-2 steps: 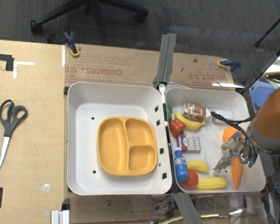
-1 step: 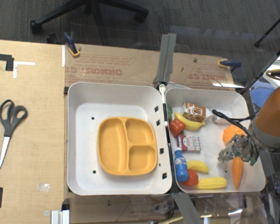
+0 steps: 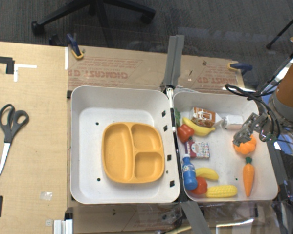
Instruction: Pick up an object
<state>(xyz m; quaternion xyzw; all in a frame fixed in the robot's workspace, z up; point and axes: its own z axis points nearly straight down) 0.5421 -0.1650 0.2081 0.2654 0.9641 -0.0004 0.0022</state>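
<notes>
Orange toy fruit (image 3: pixel 246 146), round and probably hollow plastic, sat in the right-hand bin (image 3: pixel 267 191), just above the toy carrot (image 3: pixel 248 178), and it was the thing your gripper (image 3: pixel 244 135) hung over. You would have found it light and stiff but smooth, so likely to roll or squirt out; pinch it across its widest middle, straight down. Whether the gripper was spread or closed, or already had the fruit, you could not tell from this slant. Working down in size from the carrot's neighbourhood: the yellow divided plate (image 3: pixel 133 152) lay far left of the carrot in the other bin, the corn cob (image 3: pixel 221 191) just left of the carrot's tip, the banana (image 3: pixel 199 127) up and left of it, the blue bottle (image 3: pixel 188 173) beyond the corn.
</notes>
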